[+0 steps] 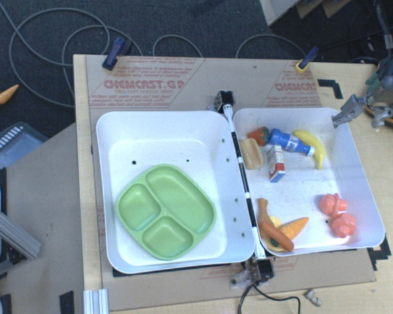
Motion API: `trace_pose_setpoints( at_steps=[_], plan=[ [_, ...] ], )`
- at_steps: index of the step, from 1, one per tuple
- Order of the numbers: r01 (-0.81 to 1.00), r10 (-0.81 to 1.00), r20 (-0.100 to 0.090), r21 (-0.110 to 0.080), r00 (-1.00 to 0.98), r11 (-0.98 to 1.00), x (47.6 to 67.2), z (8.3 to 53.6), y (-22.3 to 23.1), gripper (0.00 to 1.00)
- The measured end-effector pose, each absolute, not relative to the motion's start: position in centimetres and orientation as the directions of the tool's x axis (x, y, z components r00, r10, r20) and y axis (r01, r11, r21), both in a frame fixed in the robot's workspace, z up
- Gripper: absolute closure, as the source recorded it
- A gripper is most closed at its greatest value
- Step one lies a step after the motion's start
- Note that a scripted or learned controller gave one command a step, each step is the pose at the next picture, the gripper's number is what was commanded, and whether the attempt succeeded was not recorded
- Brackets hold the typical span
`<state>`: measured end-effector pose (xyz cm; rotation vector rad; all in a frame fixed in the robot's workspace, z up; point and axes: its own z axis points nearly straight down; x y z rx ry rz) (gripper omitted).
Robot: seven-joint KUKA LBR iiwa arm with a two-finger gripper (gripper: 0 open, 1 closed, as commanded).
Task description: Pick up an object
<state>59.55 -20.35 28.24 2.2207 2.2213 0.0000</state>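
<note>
Cardboard-topped bench (printed red) on dark carpet, perhaps cable-strewn.

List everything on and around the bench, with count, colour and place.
bins: 2, white, side by side on the bench, left bin, right bin
divided plate: 1, green, in the left bin
banana: 1, yellow, back of the right bin
bottle: 1, blue and white, lying beside the banana
small carton: 1, white with red and blue, middle of the right bin
bread piece: 1, tan, by the right bin's left wall
carrot: 1, orange, front of the right bin
pink toys: 2, pink, front right of the right bin
clamps: 2, blue and yellow-blue, on the bench's back edge
pincer: 1, grey, over the right bin's back right corner
</note>
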Motion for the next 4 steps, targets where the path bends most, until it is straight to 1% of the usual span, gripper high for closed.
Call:
trace_pose_setpoints(
  at_steps=[1, 2, 3, 4],
  plan=[
    [1.000, 1.000, 0.001, -0.002, -0.001, 0.001, 62.1, 17.4, -14.8, 0.00],
    [1.000, 1.000, 0.000, -0.001, -0.001, 0.001, 62.0, 8.4, -11.8, 0.00],
    [1.000, 1.000, 0.001, -0.002, 0.001, -0.001, 57.9, 8.4, -10.2, 0.00],
    [1.000, 1.000, -0.002, 0.001, 0.000, 0.000, 62.4, 8.5, -9.3, 0.00]
  ],
)
